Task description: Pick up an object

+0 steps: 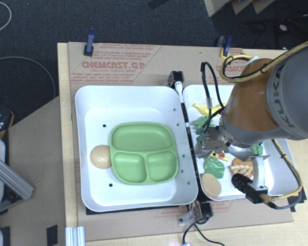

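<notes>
Camera view: the gripper (pixel 211 146) hangs over the right bin (pixel 280 181) among small toy foods (light, stiff, probably slick); the green piece (pixel 214 166) seems best pinched across its narrow sides.

One fixed camera looks down at a slant from above the left bin (pixel 87 137), near enough to frame both bins

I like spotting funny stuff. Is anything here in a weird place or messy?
A little. The round beige ball sits beside the green divided plastic tray, touching its left edge, not in a compartment. In the right white bin, small toys are crowded together under the grey and orange arm. Nothing looks spilled or broken.
</notes>
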`<state>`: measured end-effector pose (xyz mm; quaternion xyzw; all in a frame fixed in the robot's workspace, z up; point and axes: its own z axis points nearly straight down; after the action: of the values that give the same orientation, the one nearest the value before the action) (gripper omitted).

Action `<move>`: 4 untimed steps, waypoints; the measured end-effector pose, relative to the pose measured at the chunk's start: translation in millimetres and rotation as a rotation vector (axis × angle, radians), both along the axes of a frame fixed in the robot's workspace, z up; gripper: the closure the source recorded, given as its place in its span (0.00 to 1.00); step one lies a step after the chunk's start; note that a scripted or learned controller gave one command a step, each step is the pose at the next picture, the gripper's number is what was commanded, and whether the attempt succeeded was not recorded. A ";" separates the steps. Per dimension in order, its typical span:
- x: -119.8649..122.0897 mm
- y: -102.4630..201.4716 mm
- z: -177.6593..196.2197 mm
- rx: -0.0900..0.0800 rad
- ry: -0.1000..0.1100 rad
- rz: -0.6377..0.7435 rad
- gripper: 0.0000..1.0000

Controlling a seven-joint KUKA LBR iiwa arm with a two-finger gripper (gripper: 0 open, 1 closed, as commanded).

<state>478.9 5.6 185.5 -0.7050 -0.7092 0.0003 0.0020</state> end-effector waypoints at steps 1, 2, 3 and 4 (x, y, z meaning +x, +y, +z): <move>0.8 -3.4 10.9 -0.002 -0.003 -0.005 1.00; 1.7 -71.9 136.1 -0.007 -0.019 -0.012 1.00; -1.2 42.8 59.1 0.002 0.006 0.005 1.00; 6.7 29.7 279.8 0.000 -0.025 -0.004 1.00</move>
<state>485.6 35.3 465.4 -0.7064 -0.7077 -0.0087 -0.0068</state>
